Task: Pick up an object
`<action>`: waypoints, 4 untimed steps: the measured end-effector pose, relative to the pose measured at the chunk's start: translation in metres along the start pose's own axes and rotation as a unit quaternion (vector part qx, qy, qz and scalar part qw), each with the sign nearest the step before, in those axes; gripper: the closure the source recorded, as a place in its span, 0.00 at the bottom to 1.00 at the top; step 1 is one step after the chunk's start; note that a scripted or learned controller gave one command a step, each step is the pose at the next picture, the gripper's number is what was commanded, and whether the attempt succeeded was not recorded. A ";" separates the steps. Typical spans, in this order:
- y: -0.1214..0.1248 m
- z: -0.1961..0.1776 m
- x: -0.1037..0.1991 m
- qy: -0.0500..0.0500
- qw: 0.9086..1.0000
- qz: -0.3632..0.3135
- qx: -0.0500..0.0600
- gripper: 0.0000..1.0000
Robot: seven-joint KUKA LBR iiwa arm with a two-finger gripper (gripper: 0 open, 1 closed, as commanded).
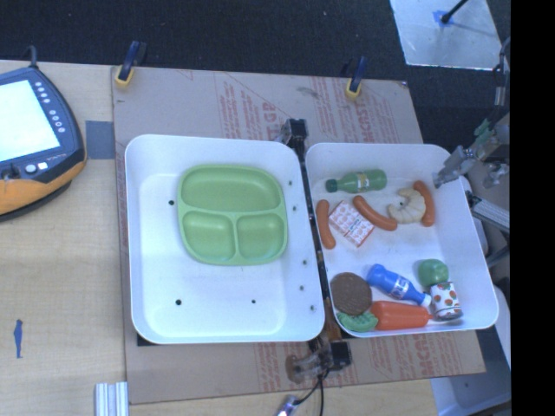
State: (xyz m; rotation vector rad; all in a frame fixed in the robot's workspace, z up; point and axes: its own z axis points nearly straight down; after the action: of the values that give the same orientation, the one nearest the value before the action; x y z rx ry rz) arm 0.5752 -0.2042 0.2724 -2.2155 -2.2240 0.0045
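The claw (451, 173) sits at the upper right corner of the right bin (395, 152), at the bin's rim, with the rest of the arm cut off by the frame edge. Whether the claw is open or closed cannot be told, and nothing is seen in its grip.

The right bin holds the candidate objects. A green bottle (356, 181) lies along the top. Below it lie three sausages: one (324, 224) near the left wall, one (375, 213) in the middle, one (423, 202) nearest the claw. A pale pastry (408, 205) lies between the last two. A red-and-white packet (350, 224) lies between the first two. Toward the front are a brown patty (351, 294), a blue bottle (395, 283), a green pepper (433, 272), a spotted can (445, 301) and a carrot (401, 316).

The left bin (156, 293) holds a green divided plate (232, 214). A tablet (30, 137) rests on the bench (61, 302) at far left.
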 end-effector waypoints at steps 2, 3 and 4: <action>-0.081 0.181 -0.007 0.000 1.000 -0.001 0.000 0.00; -0.081 0.171 -0.008 0.000 1.000 -0.004 0.001 1.00; -0.078 0.115 0.087 0.000 1.000 -0.002 -0.001 1.00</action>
State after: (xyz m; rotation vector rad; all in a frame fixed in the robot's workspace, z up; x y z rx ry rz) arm 0.4961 -0.1171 0.1575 -2.2112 -2.2293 0.0033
